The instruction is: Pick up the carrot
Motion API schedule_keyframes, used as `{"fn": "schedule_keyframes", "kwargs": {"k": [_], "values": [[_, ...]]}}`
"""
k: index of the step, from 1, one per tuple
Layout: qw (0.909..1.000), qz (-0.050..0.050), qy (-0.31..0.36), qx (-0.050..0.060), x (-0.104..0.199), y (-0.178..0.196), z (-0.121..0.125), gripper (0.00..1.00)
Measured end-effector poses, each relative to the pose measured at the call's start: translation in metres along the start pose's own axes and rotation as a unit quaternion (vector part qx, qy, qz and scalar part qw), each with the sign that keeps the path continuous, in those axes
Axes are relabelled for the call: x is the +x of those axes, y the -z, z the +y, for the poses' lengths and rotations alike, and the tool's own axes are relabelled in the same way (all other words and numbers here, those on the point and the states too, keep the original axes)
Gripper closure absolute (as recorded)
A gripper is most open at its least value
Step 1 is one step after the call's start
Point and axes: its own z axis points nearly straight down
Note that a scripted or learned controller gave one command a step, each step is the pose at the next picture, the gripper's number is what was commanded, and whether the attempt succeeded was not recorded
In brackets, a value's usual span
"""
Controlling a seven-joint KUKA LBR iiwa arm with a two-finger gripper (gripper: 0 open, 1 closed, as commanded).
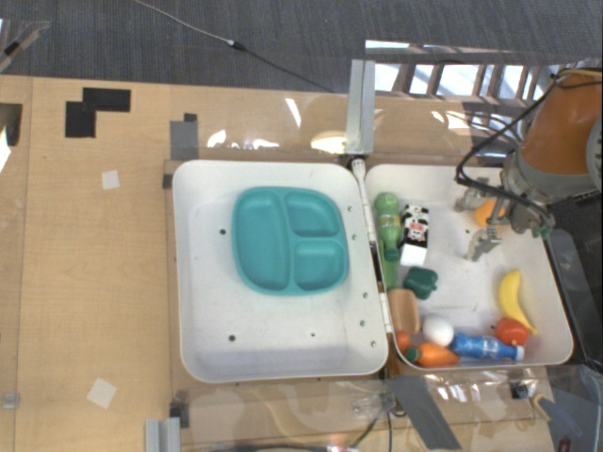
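The carrot (434,354), orange with a green tip at its left end, lies along the front wall of the right bin (459,281), between a white egg (438,330) and a blue bottle (485,348). My gripper (483,243) hangs over the right bin's back right part, well behind the carrot and to its right, with nothing seen in it. A small orange patch (483,212) shows just behind the gripper; I cannot tell what it is.
The right bin also holds a green bottle (385,217), a cow-patterned carton (414,226), a dark green pepper (420,281), a tan block (403,307), a banana (510,297) and a red tomato (512,331). A teal divided plate (287,239) sits in the left bin (203,337).
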Motion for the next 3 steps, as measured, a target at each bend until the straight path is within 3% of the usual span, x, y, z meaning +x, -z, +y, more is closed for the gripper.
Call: {"fn": "schedule_keyframes", "kwargs": {"k": [1, 2, 3], "values": [[0.9997, 0.005, 0.025, -0.002, -0.023, -0.002, 0.032, 0.00], [0.9996, -0.004, 0.028, 0.000, -0.028, 0.013, 0.033, 1.00], [0.9964, 0.000, 0.085, 0.000, -0.036, 0.081, 0.003, 1.00]]}}
